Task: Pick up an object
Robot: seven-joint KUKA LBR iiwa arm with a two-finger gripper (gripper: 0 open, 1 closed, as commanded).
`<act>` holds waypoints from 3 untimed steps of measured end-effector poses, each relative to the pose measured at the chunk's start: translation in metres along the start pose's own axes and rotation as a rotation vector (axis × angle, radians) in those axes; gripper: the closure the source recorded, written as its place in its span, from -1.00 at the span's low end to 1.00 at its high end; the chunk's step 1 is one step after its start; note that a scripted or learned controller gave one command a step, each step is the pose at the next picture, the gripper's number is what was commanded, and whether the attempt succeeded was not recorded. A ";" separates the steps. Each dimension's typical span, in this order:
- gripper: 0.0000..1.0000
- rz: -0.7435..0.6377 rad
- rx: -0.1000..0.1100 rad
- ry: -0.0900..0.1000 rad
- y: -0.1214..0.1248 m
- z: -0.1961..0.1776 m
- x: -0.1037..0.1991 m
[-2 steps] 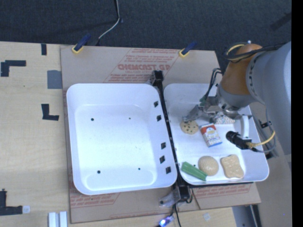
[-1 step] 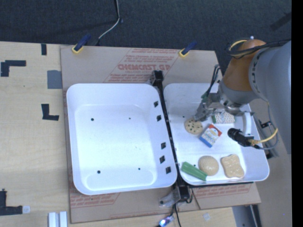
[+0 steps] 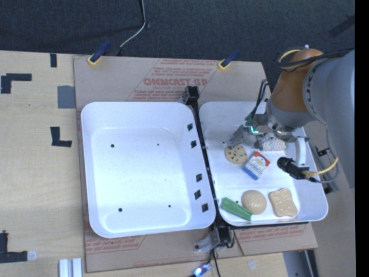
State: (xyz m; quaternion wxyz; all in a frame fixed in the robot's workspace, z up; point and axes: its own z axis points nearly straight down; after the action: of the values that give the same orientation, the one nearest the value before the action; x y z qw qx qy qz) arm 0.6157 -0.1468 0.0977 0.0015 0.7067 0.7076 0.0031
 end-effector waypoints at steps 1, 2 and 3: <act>-1.00 -0.002 0.005 -0.002 0.045 0.014 -0.006; -1.00 0.000 0.004 -0.002 0.054 0.012 -0.032; -1.00 0.000 0.004 -0.005 0.022 0.012 -0.034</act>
State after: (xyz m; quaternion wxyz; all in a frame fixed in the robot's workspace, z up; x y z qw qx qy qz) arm 0.6381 -0.1804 0.0862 0.0018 0.7068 0.7074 0.0001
